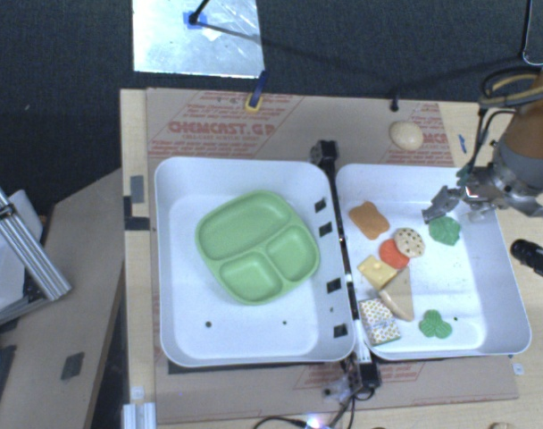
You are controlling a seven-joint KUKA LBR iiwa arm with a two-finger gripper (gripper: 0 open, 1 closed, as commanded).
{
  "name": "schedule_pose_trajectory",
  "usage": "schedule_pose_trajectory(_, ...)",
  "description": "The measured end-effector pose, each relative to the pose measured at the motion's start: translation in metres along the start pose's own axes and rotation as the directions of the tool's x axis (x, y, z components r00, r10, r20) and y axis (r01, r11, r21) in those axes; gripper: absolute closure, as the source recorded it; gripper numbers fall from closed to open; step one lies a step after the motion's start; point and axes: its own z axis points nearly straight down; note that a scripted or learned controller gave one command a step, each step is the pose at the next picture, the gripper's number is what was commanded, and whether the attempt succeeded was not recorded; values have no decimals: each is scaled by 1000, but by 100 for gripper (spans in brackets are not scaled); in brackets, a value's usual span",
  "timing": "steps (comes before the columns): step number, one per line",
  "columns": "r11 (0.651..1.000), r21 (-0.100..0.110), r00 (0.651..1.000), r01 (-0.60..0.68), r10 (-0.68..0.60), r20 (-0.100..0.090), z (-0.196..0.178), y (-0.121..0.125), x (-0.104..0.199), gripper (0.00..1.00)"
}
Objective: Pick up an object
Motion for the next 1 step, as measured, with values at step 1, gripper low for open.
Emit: schedule_pose_trajectory(1,1000,1,1000,-1,1,-1,58,-7,7,0)
